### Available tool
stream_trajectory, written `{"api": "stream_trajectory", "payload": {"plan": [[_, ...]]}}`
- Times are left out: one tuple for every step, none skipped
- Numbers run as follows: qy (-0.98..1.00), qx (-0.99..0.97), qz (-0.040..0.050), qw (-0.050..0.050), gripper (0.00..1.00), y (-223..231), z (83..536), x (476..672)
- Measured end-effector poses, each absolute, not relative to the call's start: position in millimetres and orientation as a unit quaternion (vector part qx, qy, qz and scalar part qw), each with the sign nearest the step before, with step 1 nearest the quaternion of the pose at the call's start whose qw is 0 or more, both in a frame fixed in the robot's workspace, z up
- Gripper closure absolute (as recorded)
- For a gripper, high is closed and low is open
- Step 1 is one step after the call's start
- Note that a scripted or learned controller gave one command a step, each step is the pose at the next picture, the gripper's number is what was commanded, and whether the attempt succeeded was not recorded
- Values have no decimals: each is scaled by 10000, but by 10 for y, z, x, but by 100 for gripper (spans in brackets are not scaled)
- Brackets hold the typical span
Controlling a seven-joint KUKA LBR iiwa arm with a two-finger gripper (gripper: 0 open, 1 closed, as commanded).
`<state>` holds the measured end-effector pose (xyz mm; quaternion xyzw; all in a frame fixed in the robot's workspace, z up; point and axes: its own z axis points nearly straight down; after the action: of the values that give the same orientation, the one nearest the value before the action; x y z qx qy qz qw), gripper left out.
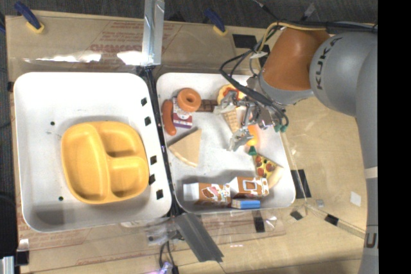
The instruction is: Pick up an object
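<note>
The gripper (243,137) hangs over the right bin (212,176), toward its three o'clock side, and whether it pinches anything cannot be told. Around it lie a pizza slice (266,168) at five o'clock, a sandwich wedge (186,147) at nine and a doughnut (189,99) at ten. The left bin (38,99) holds a yellow tray (104,160).

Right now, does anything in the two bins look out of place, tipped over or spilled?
Nothing looks spilled or damaged. The brown bottle with a white cap lies on its side along the near wall of the right white bin, among loosely jumbled toy foods. The yellow divided tray sits slightly askew in the left white bin.
</note>
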<state>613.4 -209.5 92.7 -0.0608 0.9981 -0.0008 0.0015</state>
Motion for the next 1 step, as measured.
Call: {"api": "stream_trajectory", "payload": {"plan": [[9909,-1347,-25,47,0,-2110,974,6599]]}}
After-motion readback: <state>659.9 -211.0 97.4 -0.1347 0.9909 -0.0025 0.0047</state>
